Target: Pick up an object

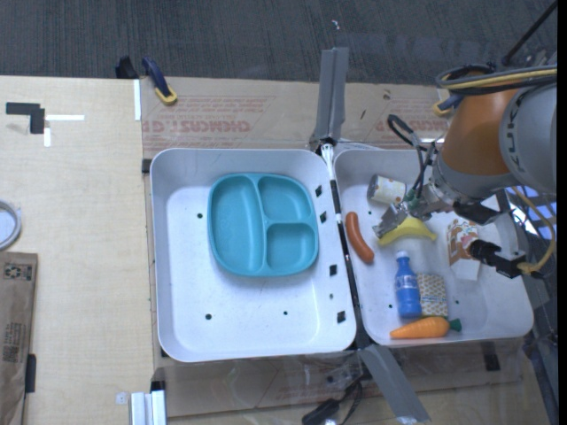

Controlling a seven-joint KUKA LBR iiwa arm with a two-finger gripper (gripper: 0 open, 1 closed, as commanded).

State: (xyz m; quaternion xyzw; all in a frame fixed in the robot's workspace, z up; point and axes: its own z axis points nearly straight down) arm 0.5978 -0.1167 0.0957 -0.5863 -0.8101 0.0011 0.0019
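Note:
My gripper [397,217] hangs low in the right bin [496,326], right over the left end of a yellow banana [413,231]. It touches or nearly touches the banana; the view does not show a grasp. Around it lie an orange-red sausage [359,237] to the left, a white cup [386,188] on its side behind, and a blue bottle [407,285] in front. An orange carrot [423,328] rests by the bin's front wall. A printed snack packet [462,242] sits to the right under the arm.
A teal divided plate [263,224] lies in the left bin [177,264]. A woven pad [433,294] lies beside the bottle. The grey divider post [332,104] rises between the bins. The arm's orange band [474,140] and cables crowd the right bin's far right side.

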